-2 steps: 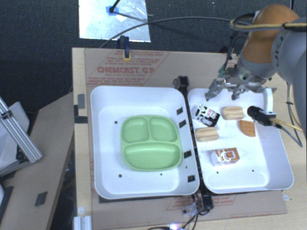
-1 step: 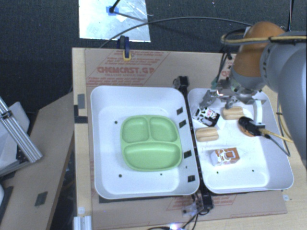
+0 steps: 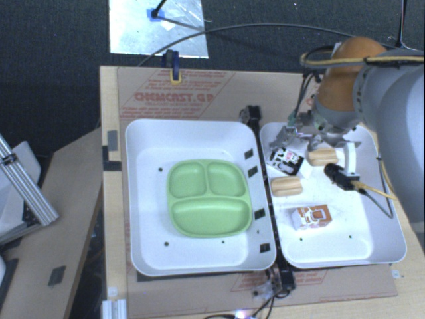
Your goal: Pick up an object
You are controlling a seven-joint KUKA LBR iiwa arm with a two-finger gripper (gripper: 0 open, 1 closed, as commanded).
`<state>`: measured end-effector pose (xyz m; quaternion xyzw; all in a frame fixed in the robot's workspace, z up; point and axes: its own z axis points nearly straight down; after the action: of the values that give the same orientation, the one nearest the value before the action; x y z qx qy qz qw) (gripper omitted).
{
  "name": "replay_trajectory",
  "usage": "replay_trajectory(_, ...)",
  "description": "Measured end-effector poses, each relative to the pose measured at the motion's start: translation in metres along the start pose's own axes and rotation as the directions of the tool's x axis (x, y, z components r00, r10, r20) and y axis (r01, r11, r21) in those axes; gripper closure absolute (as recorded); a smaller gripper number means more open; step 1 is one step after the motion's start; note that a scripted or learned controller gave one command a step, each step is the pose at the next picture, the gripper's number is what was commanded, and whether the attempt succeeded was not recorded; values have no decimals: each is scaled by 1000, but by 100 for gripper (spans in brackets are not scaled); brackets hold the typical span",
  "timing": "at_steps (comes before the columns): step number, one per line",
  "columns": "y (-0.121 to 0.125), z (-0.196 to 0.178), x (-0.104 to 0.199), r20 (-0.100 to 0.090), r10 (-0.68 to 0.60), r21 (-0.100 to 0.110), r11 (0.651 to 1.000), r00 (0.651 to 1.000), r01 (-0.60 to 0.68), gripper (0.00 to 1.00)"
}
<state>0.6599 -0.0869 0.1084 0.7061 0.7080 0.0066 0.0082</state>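
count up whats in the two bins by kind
green divided plate: 1
tan rolls: 2
orange and white box: 1
black and white packet: 1
total: 5

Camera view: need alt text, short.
Claw hangs over the right bin's far end, by a black-and-white packet; a tan roll, a second roll and an orange box lie there too. Left bin holds a green plate.
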Motion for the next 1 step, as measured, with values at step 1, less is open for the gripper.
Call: replay_trajectory(1,3,-12,2,-4,0,-8,1000,1000,0,100)
